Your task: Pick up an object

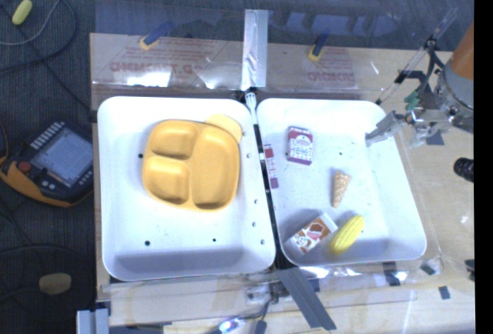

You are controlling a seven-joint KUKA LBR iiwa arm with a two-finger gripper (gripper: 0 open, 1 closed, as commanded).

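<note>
While the gripper [391, 127] hangs over the upper right rim of the right bin [385, 194], whether its jaws are parted cannot be told, and nothing shows between them. Inside that bin lie a red carton [300, 145], a cone [340, 186], a yellow corn cob [347, 234] and a brown packet [312, 235].

The left bin [115, 194] holds a yellow divided tray [191, 163]. The right bin [385, 194] holds a small red carton [300, 145] far left, an ice-cream cone [340, 187] mid-bin, and a snack packet [313, 235] beside a corn cob [347, 234] at the near edge. The gripper [408, 121] hangs over the bin's far right corner.
</note>
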